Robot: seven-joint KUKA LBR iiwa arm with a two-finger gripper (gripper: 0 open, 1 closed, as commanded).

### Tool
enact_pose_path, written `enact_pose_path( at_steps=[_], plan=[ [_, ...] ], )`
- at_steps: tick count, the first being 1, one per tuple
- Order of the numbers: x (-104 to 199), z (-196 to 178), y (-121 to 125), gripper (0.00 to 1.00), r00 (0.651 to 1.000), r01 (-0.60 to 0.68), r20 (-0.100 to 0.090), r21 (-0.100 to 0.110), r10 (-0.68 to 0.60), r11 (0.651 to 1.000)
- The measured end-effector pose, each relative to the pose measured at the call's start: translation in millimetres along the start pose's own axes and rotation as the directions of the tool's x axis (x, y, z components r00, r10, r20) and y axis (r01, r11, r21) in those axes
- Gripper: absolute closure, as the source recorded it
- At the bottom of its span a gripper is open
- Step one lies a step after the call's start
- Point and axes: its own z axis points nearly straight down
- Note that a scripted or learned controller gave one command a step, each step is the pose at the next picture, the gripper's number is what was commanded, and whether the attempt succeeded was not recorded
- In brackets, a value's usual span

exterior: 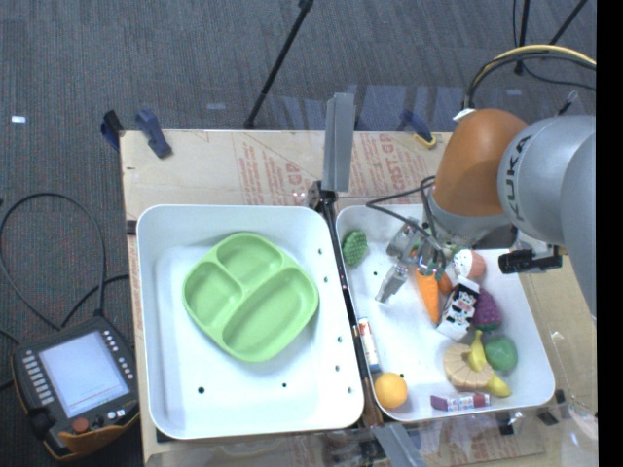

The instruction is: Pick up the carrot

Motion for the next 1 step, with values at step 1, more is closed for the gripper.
enact_pose_path(
  at_steps=[1],
  plan=[
    [59.8, 0.5, -28.2, 0.0, 0.993, 0.115, -0.003, 0.001, -0.115, 0.993]
  ],
)
